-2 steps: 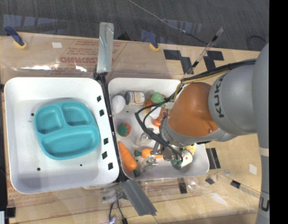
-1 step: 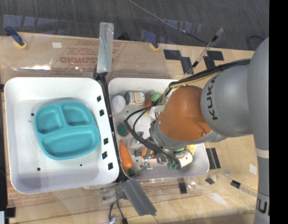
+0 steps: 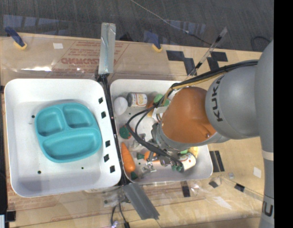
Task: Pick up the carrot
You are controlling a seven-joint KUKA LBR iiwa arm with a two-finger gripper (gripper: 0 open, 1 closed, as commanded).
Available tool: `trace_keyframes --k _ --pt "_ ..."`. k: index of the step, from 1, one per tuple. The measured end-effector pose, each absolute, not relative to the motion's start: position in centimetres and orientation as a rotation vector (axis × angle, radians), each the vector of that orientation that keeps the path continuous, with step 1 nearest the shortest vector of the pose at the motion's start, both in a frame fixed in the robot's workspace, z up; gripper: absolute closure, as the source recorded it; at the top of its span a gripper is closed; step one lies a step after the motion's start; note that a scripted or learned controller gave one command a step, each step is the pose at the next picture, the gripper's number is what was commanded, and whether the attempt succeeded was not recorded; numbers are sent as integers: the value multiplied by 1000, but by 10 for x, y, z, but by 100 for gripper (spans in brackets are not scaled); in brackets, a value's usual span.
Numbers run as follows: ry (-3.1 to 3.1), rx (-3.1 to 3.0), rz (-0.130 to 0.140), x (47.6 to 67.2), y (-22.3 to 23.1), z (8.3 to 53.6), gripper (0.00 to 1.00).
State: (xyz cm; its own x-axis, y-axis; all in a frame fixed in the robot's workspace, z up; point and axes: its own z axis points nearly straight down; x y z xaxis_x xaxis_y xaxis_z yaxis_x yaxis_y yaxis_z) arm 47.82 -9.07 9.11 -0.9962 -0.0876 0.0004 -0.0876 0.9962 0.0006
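A tan bench (image 3: 56, 61) on dark carpet carries two shallow white bins. The left bin (image 3: 23, 175) holds a teal sectioned plate (image 3: 68, 132). The grey arm (image 3: 241, 99) with its orange band (image 3: 184, 115) hangs over the right bin (image 3: 205, 167). The gripper (image 3: 153, 163) sits low among clutter; its grip cannot be told. The carrot (image 3: 127, 157), a short orange tapered piece, lies along that bin's left wall, just beside the gripper. A small white bottle (image 3: 137, 99) lies near the far wall.

arm (image 3: 222, 108) hangs over the right bin (image 3: 137, 85) — carrot (image 3: 127, 157) by its left wall.
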Motion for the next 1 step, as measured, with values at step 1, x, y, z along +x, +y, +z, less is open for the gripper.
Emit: trace_keyframes --k 1 --pt "-3117 418 6 483 -92 92 0"
